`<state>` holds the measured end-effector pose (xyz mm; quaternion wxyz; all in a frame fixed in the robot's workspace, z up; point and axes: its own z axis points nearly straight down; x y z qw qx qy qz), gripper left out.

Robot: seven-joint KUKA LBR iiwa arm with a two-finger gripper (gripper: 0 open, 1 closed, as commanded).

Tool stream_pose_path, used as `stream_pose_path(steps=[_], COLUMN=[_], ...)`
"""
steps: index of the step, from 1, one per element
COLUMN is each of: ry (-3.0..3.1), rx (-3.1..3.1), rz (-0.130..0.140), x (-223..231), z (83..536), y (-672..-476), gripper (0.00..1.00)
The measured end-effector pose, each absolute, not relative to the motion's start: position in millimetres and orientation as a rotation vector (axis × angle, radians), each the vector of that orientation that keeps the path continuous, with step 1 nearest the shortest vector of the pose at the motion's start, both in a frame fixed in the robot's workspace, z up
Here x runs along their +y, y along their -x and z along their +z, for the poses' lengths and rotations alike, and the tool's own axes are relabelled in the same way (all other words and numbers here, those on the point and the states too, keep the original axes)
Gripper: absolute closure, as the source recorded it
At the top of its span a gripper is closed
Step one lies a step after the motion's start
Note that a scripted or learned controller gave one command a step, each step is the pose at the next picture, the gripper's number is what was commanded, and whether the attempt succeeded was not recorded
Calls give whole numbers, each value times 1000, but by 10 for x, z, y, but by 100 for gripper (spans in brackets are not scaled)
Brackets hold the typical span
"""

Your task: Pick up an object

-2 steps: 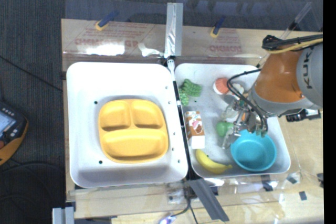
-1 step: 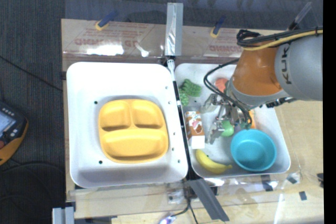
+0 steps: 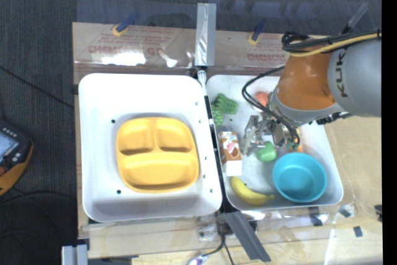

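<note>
While the arm (image 3: 347, 80) reaches down into the right bin (image 3: 332, 161), its jaws' (image 3: 265, 141) state is unclear.

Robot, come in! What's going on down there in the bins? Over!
End effector low in right bin, right over green ball. Nothing seen lifted. Blue bowl, banana, small carton crowd close by.

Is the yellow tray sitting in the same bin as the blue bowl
No, the yellow tray lies in the left bin, while the blue bowl sits in the right bin.
</note>
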<state>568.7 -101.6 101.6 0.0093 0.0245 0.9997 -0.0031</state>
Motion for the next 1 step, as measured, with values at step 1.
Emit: stream_pose_path(steps=[1], ry=[-76], rx=[3122], rz=[-9], x=[-1013], z=[1014], y=[-5686], gripper=[0])
